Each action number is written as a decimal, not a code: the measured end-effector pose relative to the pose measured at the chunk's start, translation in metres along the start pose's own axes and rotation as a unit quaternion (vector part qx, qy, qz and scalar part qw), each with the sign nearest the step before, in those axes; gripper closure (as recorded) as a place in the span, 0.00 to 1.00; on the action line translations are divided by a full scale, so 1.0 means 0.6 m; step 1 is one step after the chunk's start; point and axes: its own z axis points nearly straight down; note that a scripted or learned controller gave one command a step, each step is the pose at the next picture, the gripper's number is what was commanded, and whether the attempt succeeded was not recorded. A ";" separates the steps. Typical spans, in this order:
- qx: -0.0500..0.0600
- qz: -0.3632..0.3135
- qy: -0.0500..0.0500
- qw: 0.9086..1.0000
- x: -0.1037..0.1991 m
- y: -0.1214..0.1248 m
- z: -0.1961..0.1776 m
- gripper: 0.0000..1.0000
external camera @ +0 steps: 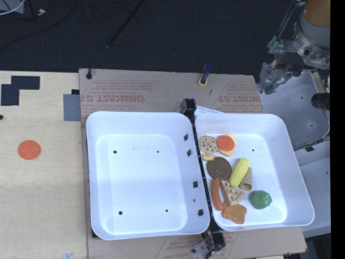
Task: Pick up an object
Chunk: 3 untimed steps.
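Toy food lies in the right bin (280, 139): a chip cookie (207, 144), a red-and-yellow round piece (226, 143), a brown patty (219, 168), a corn cob (240, 171), a sausage (216, 193), a pizza slice (232, 192), a green ball (261, 199) and an orange-brown piece (235, 213). My gripper (269, 82) hangs high at the upper right, beyond the right bin's far edge and well away from the food. Nothing is seen held in it.
The left bin (97, 144) stands beside the right one, joined by a black hinge strip (195, 161). A blue-and-yellow clip (204, 75) lies on the cardboard behind the bins. An orange disc (29, 150) sits on the wooden bench at the left.
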 end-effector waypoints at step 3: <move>-0.008 0.001 0.000 1.000 0.087 0.030 -0.187 1.00</move>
